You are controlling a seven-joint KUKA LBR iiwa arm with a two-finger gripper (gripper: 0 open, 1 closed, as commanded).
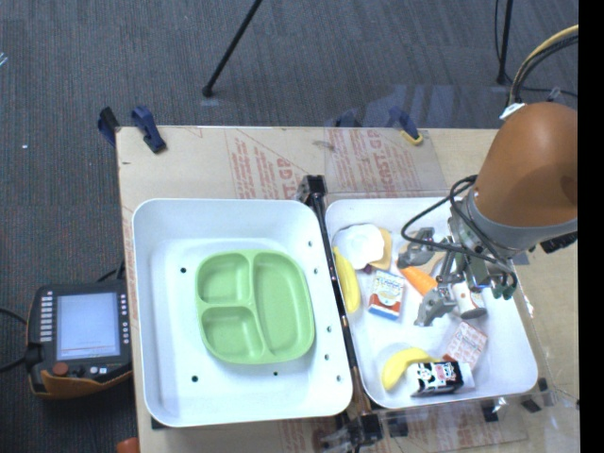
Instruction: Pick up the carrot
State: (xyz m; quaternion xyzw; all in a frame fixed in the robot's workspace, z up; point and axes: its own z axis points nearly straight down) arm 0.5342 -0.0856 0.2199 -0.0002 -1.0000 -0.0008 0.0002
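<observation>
The carrot (418, 279) is a short orange piece in the middle of the right bin (525, 347). Only its left end shows; the rest is hidden under the wrist. My gripper (444, 295) hangs low over the bin, just right of and partly above the carrot, beneath the arm's orange band (528, 163). Whether it touches the carrot cannot be made out.
Around the carrot lie a small juice carton (385, 295), a white round item (360, 243), a banana (347, 283) along the left wall, a second banana (403, 364), a black-and-white carton (439, 376) and a pink packet (467, 343). A green divided plate (255, 307) sits in the left bin (156, 253).
</observation>
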